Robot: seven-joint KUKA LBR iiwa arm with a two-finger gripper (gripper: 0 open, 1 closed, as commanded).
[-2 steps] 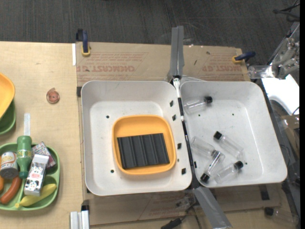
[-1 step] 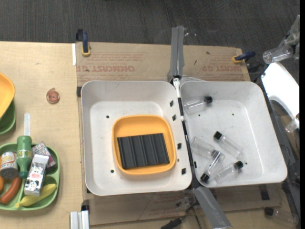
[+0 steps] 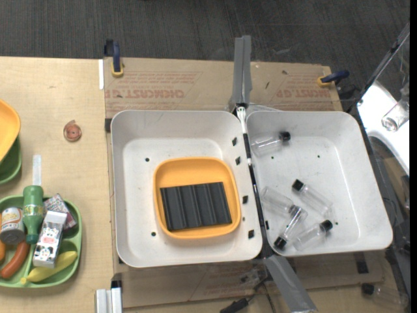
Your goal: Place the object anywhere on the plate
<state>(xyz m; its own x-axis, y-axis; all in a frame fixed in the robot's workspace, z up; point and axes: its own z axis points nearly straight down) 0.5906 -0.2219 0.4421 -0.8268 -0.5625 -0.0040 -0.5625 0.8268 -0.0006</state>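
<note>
The orange plate sits centred in the left bin, a ribbed black insert on it. The vials lie scattered toward the right bin's front, loose for picking. My arm waits at the right edge; gripper state cannot be determined.

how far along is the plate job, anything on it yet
Done: nothing. The orange plate in the left bin carries just a dark ribbed insert. In hand: nothing seen held. Left: the clear vials lie in the right bin; one needs moving over.
</note>
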